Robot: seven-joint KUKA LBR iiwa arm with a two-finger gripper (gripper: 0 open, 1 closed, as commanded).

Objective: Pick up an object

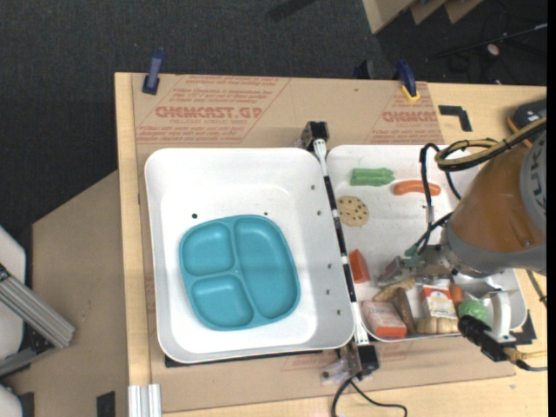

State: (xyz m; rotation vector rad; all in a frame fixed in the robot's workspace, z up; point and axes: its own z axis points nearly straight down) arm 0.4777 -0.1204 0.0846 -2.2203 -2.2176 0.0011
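2 shallow white bins on the bench, and the action sits in the right bin (382,153). The grey arm with its orange band (491,211) hangs low over the near end, where a heap of small toy food pieces (408,307) lies directly under the two-finger gripper (415,266). Whether that gripper is spread or pinched, I cannot tell. A green bumpy piece (372,177), orange carrot-like stick (415,188) and round speckled cookie (351,208) lie farther back. The left bin (165,233) carries a smooth teal divided plastic plate (239,269).
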